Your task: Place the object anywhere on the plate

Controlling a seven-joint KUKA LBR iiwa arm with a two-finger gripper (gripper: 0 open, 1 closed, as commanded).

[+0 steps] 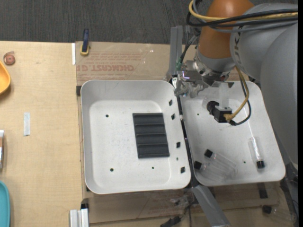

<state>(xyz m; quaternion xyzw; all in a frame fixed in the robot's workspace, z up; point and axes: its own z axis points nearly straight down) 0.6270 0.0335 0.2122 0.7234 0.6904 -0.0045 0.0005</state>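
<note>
The gripper (187,85) hung over the right bin's (271,126) far edge; I could not tell its opening. The clear vial (217,161), probably the object, lay slantwise, well nearer me. The black plate (150,135) lay leftward.

Blue clamp (85,40) on cardboard (118,67), orange bowl (4,82) at left edge

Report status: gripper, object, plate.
Gripper at right bin's upper-left corner. Clear tubes lying in it. Black ribbed plate in left bin.
</note>
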